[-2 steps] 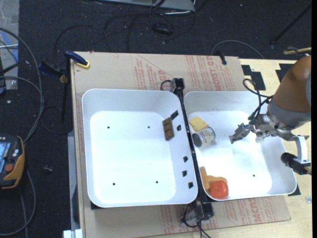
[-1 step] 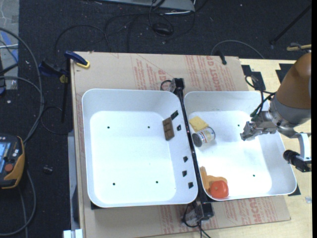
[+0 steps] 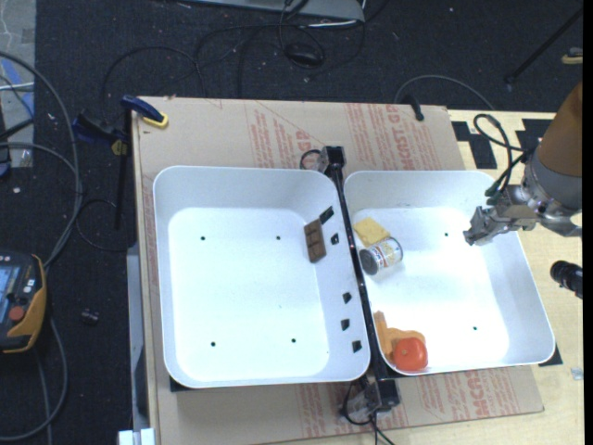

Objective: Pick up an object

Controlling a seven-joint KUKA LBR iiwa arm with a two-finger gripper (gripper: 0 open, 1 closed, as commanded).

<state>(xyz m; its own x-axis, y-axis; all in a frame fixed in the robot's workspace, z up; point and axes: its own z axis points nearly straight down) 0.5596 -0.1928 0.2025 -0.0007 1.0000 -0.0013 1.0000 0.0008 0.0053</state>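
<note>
In the right bin [image 3: 519, 276] a small tin can [image 3: 381, 255] lies on its side next to a yellow block [image 3: 371, 230] by the left wall. An orange-red object [image 3: 406, 348] rests in that bin's front left corner. A brown bar [image 3: 315, 242] lies against the right wall of the left bin [image 3: 185, 202], with a small dark piece [image 3: 325, 217] just above it. My gripper [image 3: 484, 227] hangs over the right bin's back right part, well to the right of the can, with nothing visible in it.
A black divider [image 3: 347, 248] runs between the bins, with small dark clips along it. Both bins sit on a cardboard sheet [image 3: 269, 133]. Cables and a blue-yellow clamp [image 3: 144, 111] lie beyond the bench's back left.
</note>
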